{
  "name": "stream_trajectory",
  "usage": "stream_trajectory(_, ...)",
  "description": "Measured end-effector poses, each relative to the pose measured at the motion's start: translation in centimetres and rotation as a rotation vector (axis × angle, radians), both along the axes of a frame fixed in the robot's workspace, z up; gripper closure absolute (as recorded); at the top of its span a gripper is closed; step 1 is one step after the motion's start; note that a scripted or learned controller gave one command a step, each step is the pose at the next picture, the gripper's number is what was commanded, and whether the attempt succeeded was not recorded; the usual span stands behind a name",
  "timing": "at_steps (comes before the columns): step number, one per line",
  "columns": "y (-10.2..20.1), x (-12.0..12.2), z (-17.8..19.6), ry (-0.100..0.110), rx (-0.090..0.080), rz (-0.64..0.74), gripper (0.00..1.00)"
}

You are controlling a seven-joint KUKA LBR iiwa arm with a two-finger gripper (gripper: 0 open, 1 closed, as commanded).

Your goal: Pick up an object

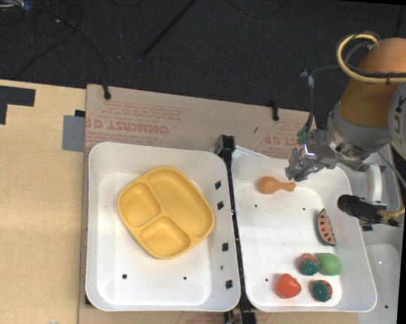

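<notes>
Camera view shows the pincer point(300, 166) hanging over the far edge of the right bin point(274, 234), below the grey arm point(366, 115) with its orange band. How far it is open I cannot tell, because the metal parts are small and dark against the bin wall. Nothing is seen between them.

Just beside the pincer, a little to the left and nearer to the camera, lies an orange drumstick toy point(275, 186) on the floor of the right bin, its thin end pointing toward the pincer. Whether the two touch is not clear.

Other toys are in the same bin, all well apart from the pincer. A watermelon slice point(326, 227) lies close to the bin's right wall. Nearer the front, a teal and red ball point(308, 264) touches a green round fruit point(329, 264). At the front of the right bin are a red tomato-like toy point(288, 286) and another teal and red ball point(321, 291), near each other.

To the left of the right bin, across the black divider point(228, 216), stands the left bin point(101, 276). A yellow divided plate point(165, 212) with three compartments lies in it.
</notes>
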State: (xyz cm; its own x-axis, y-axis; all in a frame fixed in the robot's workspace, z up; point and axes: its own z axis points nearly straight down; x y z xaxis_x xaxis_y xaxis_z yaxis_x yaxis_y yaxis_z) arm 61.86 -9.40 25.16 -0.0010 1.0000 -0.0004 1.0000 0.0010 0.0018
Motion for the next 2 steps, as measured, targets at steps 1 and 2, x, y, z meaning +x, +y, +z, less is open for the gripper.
stream_trajectory(1, 4.3, 0.1, -1.0, 0.006, 0.002, 0.003, 1.00)
stream_trajectory(2, 9.9, -0.3, -0.6, 0.006, 0.002, 0.004, 1.00)
